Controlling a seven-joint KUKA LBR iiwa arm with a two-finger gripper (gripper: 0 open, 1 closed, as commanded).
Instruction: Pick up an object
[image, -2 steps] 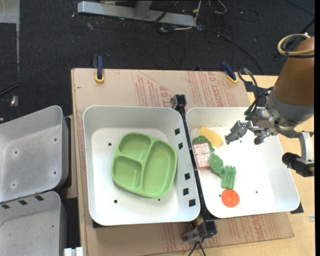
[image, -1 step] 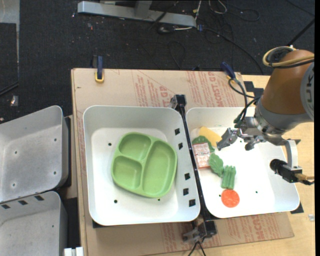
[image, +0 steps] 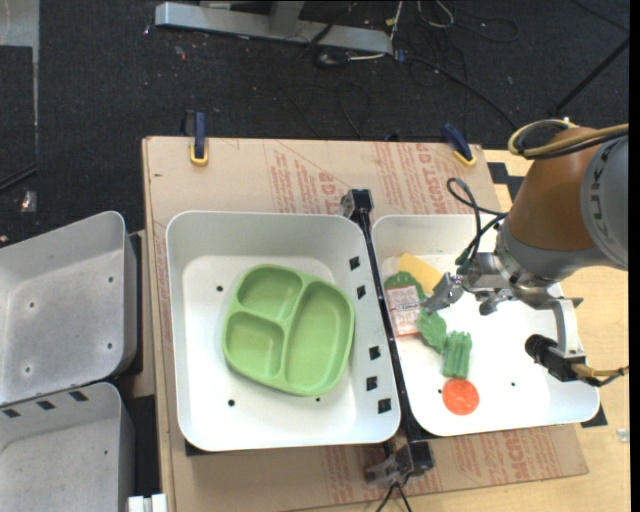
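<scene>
nothing picked up yet: the claw (image: 447, 291) is low in the right bin (image: 575, 405), with no object seen between its fingers.

whether the claw is open or closed cannot be told, as its tips are small and partly hidden by the wrist. the grasp and the lift are judged still to be done. the nearest object, a green toy (image: 446, 343), lies just below the claw, apparently not touched. a packet (image: 403, 304) lies just to the claw's left, and a yellow piece (image: 420, 270) just above and to its left. an orange disc (image: 461, 397) lies further below, past the green toy. a green tray (image: 289, 329) is held in the left bin (image: 200, 415), well apart to the claw's left.
</scene>
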